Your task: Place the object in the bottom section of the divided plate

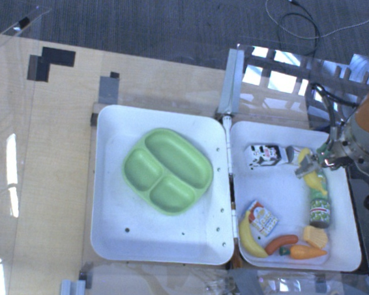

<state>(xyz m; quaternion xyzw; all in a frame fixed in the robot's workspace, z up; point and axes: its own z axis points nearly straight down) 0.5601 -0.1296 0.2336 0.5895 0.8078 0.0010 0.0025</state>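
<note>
Gripper (310, 165) over right bin (354, 220), jaw state unclear, green divided plate (167, 170) in left bin (108, 188)

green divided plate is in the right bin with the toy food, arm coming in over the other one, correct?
Not quite. The camera view shows the green divided plate alone in the left bin. The toy food, including the banana and carrot, lies in the right bin, and the arm's gripper is over that right bin, not the plate's.
</note>
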